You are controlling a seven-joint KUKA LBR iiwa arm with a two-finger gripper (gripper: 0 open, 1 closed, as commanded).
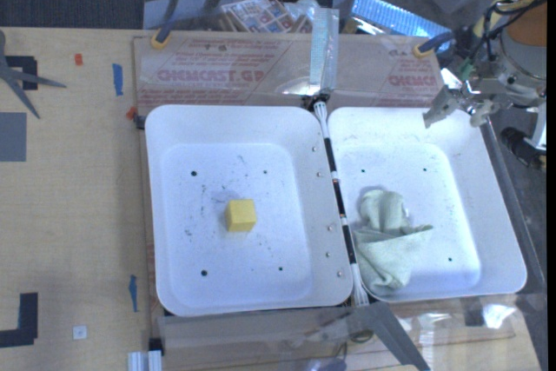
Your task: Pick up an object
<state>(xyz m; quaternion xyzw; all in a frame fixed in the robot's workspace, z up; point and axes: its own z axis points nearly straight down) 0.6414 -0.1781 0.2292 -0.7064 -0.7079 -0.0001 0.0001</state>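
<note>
A small yellow cube (241,215) lies near the middle of the left bin (174,143). A crumpled pale green cloth (387,237) rests in the right bin (452,178), against its near left side. My gripper (454,112) hangs over the far right corner of the right bin, well away from the cloth and far from the cube. Its fingers (433,114) stand open with nothing between them.
A clear plastic wall with red lettering (234,69) stands behind both bins. Cables and arm parts (521,91) crowd the right edge. The wooden bench (69,187) stretches to the left, with blue tape marks on it.
</note>
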